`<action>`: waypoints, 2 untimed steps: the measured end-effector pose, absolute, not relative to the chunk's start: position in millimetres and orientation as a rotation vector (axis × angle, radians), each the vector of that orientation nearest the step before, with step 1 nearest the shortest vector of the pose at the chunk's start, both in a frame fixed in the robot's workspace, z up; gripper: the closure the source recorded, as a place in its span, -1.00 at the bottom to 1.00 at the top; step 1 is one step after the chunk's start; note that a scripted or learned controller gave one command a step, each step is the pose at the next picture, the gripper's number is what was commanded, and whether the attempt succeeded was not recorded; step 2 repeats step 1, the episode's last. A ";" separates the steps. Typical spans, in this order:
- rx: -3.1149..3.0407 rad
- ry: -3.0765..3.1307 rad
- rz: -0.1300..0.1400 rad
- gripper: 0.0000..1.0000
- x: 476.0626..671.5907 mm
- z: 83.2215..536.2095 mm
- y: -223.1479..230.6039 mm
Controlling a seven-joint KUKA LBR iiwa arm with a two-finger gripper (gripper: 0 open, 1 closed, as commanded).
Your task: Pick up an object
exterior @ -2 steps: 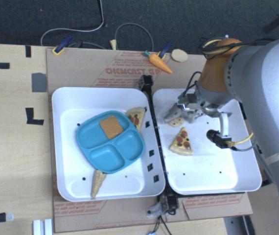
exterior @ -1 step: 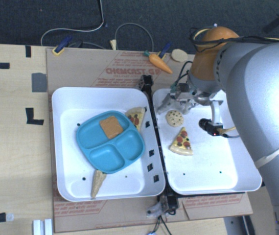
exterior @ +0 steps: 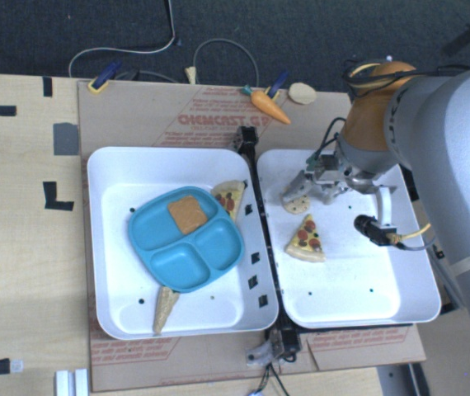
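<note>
The arm (exterior: pixel 416 130), grey with an orange band above the wrist, reaches in from the right and hangs over the upper part of the right bin (exterior: pixel 400 308). Its tool (exterior: pixel 301 195) points down and to the left, low over the bin floor; whether it is wide or narrow cannot be told from this angle, and nothing can be made out in its grip. Just beside the tool tip, perhaps touching it, lies a small pale beige piece (exterior: pixel 294 205) whose shape is too small to make out. Near it, lower in the same bin, rests a toy pizza slice (exterior: pixel 307 240): a triangle with a tan crust edge at its lower end, yellow cheese and red round toppings, its point aimed up toward the tool. The left bin (exterior: pixel 107 167) holds a blue divided tray (exterior: pixel 210 258) with a brown toast-like square (exterior: pixel 188 214) in its upper compartment. A second pizza slice (exterior: pixel 231 196) lies at the tray's upper right edge, and a tan cone-shaped piece (exterior: pixel 165 308) sticks out from under its lower edge. Behind the bins, on the cardboard sheet (exterior: pixel 210 114) covering the bench, sit a toy carrot (exterior: pixel 270 107) and a pale rounded item (exterior: pixel 303 94).
</note>
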State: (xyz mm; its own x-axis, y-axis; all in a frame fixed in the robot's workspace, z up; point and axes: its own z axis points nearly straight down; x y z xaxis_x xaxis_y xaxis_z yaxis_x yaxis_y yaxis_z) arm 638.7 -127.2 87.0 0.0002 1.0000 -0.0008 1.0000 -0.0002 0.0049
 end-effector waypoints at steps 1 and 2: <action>2.217 2.217 0.004 -1.00 565.0 87.4 -98.2; 2.217 2.217 0.004 -1.00 565.0 87.4 -98.2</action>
